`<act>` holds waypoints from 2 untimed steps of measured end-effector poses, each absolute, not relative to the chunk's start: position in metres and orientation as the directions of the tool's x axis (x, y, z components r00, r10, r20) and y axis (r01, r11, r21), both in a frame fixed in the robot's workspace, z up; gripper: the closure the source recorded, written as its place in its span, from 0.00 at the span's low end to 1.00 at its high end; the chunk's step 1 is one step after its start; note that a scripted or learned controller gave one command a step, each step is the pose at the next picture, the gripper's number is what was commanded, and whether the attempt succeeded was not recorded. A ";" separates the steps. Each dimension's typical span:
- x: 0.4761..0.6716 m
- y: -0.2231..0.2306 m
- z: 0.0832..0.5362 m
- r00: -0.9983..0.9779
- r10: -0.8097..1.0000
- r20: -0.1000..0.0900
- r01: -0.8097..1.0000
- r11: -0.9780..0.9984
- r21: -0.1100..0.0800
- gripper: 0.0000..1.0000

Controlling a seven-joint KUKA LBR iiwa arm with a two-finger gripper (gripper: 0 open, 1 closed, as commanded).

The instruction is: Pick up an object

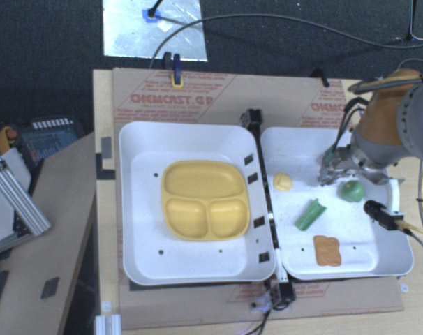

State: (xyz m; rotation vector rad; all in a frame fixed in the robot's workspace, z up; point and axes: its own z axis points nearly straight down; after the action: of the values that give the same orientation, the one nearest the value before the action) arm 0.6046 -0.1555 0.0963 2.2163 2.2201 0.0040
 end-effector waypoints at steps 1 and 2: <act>0.603 -0.166 0.150 0.000 1.000 -0.002 1.000 0.000 0.007 1.00; 0.605 -0.168 0.194 -0.003 1.000 -0.002 1.000 0.004 0.006 1.00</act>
State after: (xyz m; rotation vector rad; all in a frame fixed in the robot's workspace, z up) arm 0.6048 -0.1681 0.1944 2.2135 2.2213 0.0051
